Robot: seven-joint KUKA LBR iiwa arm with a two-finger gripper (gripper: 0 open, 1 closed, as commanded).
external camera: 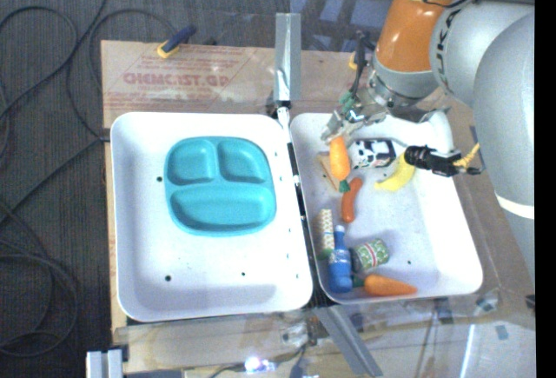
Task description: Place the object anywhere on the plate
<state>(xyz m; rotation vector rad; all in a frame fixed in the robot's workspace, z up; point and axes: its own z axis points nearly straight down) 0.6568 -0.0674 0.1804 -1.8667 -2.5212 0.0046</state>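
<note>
Seen from above the bench: two shallow white bins sit side by side on a brown board, the left bin holding one blue plate with three compartments, the right bin crowded with small toys. The grey arm with its orange band reaches in from the right, its gripper low over the far left corner of the right bin, just above an orange carrot-like piece. Whether it has hold of anything, or how wide it stands, cannot be told from here.

Counted in the right bin: three orange carrot shapes, namely the one under the gripper, a slimmer one just nearer, and one at the near edge; one black-and-white cow toy; one yellow banana; one small can with a green and red label, unreadable; one blue bottle; one corn cob.

Faded red lettering on the board beyond the left bin cannot be read surely. A blue and yellow clamp grips the board's far edge.
</note>
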